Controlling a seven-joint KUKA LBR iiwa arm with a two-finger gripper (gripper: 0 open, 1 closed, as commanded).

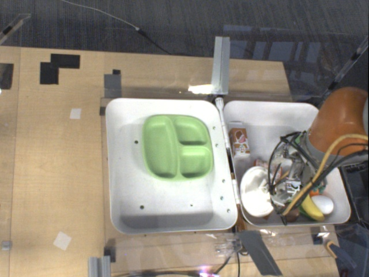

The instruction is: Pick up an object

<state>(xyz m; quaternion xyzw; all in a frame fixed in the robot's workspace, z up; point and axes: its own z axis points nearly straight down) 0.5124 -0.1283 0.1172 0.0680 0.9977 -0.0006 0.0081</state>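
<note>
My pincer [283, 188] hangs low in the right bin [271, 113], grip state unclear under cables, beside the white bowl [255, 190]: light, rigid, slick, so I'd pinch its rim.

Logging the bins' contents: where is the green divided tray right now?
The green divided tray lies in the left bin of the camera view, near its middle, apart from the gripper working over the right bin.

The gripper [283, 184] is masked by cables; its fingers cannot be made out. The banana [313, 209] is partly covered near the right bin's [259, 111] front edge.
</note>
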